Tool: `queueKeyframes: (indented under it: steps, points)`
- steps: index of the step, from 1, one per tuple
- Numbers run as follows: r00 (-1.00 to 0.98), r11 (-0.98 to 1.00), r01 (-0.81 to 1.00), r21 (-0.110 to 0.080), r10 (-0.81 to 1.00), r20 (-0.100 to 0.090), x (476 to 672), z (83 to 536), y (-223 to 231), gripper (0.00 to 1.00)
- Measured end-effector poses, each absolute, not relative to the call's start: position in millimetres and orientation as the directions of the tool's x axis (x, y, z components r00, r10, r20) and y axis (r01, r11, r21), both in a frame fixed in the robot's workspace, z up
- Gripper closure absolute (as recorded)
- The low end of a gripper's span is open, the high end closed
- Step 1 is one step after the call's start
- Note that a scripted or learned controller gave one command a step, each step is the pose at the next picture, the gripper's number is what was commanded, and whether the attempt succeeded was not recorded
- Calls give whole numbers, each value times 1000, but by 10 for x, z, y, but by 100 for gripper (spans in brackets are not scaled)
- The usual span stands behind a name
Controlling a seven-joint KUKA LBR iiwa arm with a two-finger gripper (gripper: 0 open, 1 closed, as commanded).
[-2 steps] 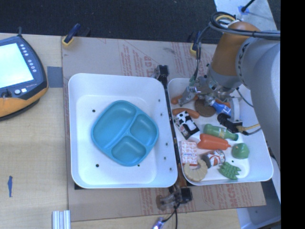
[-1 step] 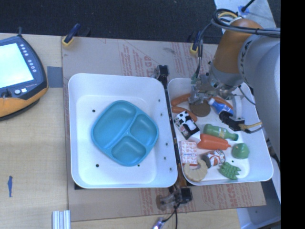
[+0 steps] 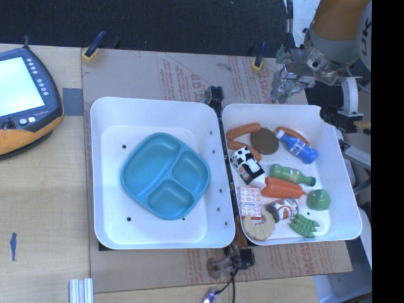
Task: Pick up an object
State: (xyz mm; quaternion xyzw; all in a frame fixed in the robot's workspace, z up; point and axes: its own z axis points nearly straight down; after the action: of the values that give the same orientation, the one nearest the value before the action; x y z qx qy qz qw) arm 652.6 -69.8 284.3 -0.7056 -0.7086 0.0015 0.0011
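Tool (image 3: pixel 287 88) of the grey arm (image 3: pixel 334 17) (orange band above the wrist) hangs above the far edge of the right bin (image 3: pixel 344 163), near that bin's far left corner and over the brown cardboard sheet (image 3: pixel 164 74) that lies under both bins; whether it is apart or together cannot be told from this slanted view, and nothing is seen between its tips.

Right bin, contents: two sausages, one (image 3: pixel 243 130) at the far left and one (image 3: pixel 291 133) partly behind a blue bottle (image 3: pixel 298 147); a dark brown round patty (image 3: pixel 264 141) between them; a black-and-white carton (image 3: pixel 248 164) just nearer than the patty; a green bottle (image 3: pixel 291 175) lying on its side; an orange carrot (image 3: pixel 283 187) just beside it; a green round fruit (image 3: pixel 318 199) toward the right wall; a red-and-white packet (image 3: pixel 250 202); a small can (image 3: pixel 285 209); a tan round cookie (image 3: pixel 259 228) at the near left; a green leafy piece (image 3: pixel 305 225) at the near edge. All lie loose in the bin, well apart from the tool.

Left bin (image 3: pixel 107 169): a blue divided plate (image 3: pixel 165 175) with three compartments, roughly centred.

On the bench (image 3: pixel 44 201) at far left, a control pendant (image 3: pixel 22 100) with a lit screen and orange casing. Two blue-and-yellow clamps (image 3: pixel 93 47) (image 3: pixel 257 56) grip the far edge of the cardboard.
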Motion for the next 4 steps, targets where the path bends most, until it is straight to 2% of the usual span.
queueKeyframes:
  steps: [1, 2, 3, 4]
  points:
    - [-5, 5, 1000, -5, 1000, 0, 6525, 2836, -696, 0]
    - [-4, 4, 1000, -8, 1000, 0, 6549, 1351, -1013, 0]
    - [-7, 7, 1000, -4, 1000, -3, 6566, 931, -988, 0]
    - [-9, 9, 1000, -4, 1000, -4, 6573, 1044, -996, 100]
